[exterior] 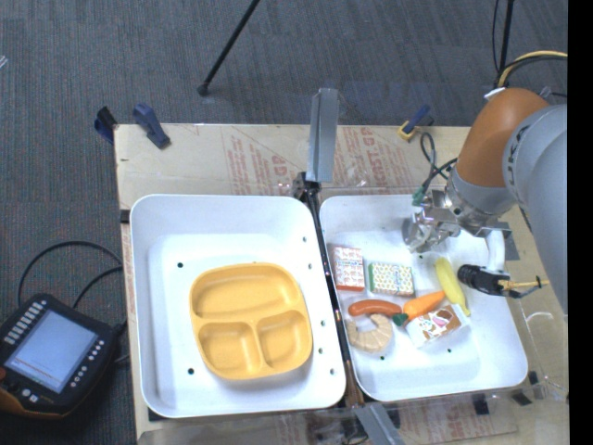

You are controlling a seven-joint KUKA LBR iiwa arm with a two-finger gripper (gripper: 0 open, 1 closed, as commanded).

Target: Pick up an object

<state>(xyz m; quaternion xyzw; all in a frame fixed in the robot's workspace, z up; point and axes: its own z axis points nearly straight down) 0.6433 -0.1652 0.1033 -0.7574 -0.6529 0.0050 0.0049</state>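
Note:
My gripper (424, 233) hangs over the back right part of the right bin (371, 213), above bare white floor. Nothing shows between its fingers. In front of it lie toy foods: a yellow banana (450, 283), a carrot (422, 305), a red sausage (373, 308), a round tan pastry (374, 333), a small carton with a picture (435, 324), a pink-edged box (348, 267) and a green-edged box (391, 277). The banana is the closest to the gripper, just below and to its right.
The left bin (162, 221) holds a yellow divided plate (250, 320). A grey upright post (323, 137) stands behind the seam between the bins. A teach pendant (51, 350) lies on the floor at the left. Blue clamps (150, 124) sit at the bench's back edge.

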